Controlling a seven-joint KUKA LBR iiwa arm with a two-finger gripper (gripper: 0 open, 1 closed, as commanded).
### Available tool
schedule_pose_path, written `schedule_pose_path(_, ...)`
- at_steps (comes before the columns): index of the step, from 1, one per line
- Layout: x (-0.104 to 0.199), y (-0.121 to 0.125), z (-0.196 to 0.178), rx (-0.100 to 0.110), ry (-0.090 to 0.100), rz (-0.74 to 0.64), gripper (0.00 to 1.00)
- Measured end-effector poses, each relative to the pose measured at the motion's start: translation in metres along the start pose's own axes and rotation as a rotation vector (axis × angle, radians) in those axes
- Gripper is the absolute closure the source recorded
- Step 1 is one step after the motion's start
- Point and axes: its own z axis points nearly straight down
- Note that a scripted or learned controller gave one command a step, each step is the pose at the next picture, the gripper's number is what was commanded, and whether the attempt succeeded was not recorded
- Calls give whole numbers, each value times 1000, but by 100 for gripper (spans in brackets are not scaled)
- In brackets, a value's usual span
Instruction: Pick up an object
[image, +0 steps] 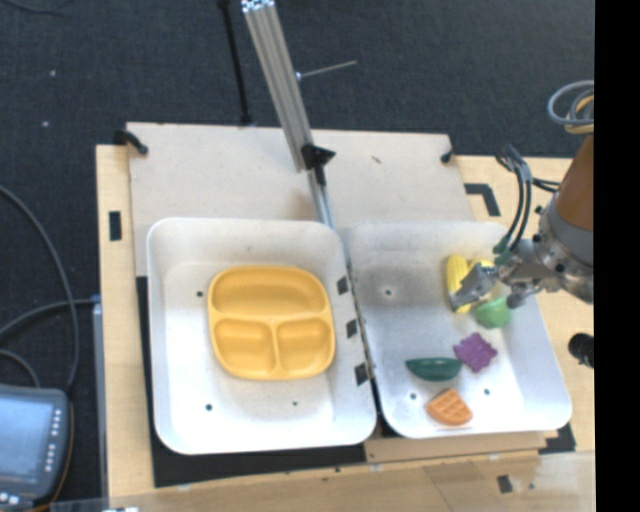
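Observation:
The right bin (400, 260) holds a yellow corn-like piece (457, 272), a light green round piece (492, 314), a purple piece (475, 351), a dark green bowl-shaped piece (433, 368) and an orange waffle-like piece (449, 407). My gripper (484, 287) hangs over the bin's upper right, just beside the yellow piece and above the light green one. Its fingers spread apart with nothing visibly between them.
The left bin (170, 250) bears a yellow divided plate (270, 321). A slanted aluminium post (285, 90) rises behind the bins. The arm's cables (520, 200) hang at the right edge. A screen device (30, 440) sits at the lower left, off the bench.

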Motion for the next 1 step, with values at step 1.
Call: schedule_pose_path(1,0,0,0,0,0,2,0)
